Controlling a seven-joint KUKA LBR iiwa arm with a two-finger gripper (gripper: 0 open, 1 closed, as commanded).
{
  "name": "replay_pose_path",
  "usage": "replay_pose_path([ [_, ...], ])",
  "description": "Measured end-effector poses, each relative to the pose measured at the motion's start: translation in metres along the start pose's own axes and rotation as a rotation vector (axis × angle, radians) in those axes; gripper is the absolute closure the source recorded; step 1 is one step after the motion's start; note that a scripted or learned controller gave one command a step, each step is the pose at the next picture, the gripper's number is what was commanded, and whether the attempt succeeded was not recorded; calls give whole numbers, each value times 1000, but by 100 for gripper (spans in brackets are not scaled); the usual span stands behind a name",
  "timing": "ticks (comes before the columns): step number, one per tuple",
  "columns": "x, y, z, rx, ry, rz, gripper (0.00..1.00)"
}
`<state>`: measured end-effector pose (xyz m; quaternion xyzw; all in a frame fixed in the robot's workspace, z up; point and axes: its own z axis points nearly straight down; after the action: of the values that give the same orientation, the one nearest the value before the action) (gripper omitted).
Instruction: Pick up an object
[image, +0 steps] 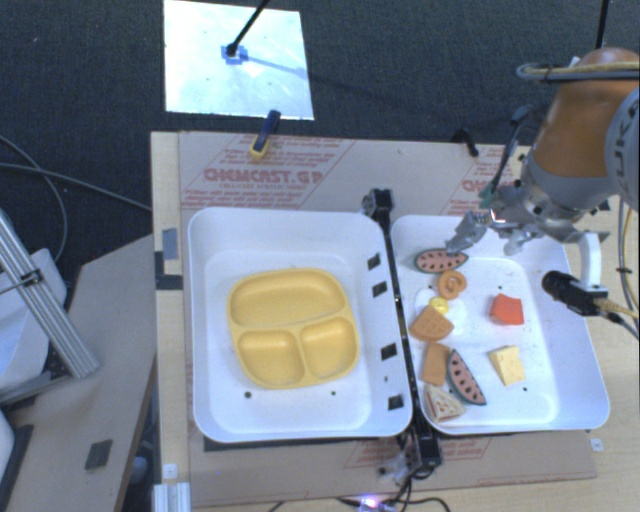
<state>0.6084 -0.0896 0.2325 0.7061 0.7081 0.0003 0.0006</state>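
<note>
Tool above right bin's far edge, grip state unclear; watermelon slice just beside, lower-left.

Yellow divided tray in left bin; toy food in right bin.

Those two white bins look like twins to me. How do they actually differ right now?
The left bin holds one large yellow divided tray, while the right bin holds many small toy food pieces, such as a red block and a yellow cheese wedge. The gripper hangs over the right bin's far edge, away from the left bin. Both are shallow, white and rectangular, side by side.
</note>
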Motion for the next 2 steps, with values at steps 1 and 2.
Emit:
replay_pose_path([
  [1,-50,60,122,1,-2,3,0],
  [2,-117,-25,130,6,-1,10,0],
])
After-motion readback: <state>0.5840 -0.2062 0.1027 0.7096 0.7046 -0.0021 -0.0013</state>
